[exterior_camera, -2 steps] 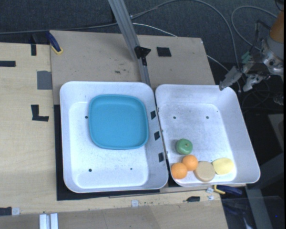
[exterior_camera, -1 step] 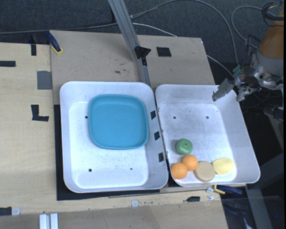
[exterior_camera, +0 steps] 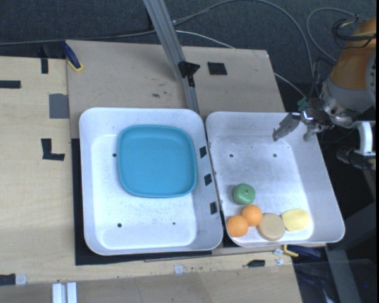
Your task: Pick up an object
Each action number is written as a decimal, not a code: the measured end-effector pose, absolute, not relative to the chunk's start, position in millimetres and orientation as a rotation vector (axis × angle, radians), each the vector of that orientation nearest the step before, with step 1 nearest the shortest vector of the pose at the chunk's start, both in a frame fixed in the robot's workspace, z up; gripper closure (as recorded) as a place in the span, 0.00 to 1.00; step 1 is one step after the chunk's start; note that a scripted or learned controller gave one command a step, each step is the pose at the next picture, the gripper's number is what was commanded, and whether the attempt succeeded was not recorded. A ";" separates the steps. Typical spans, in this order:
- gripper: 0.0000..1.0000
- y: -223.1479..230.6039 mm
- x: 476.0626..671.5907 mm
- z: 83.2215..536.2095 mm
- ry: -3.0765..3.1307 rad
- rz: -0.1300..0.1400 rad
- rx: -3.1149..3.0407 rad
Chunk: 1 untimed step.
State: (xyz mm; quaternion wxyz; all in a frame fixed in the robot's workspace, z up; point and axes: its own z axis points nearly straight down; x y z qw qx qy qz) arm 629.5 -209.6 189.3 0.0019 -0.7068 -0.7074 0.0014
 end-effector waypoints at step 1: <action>0.00 -208.0 623.5 127.0 -2.219 0.005 -2.217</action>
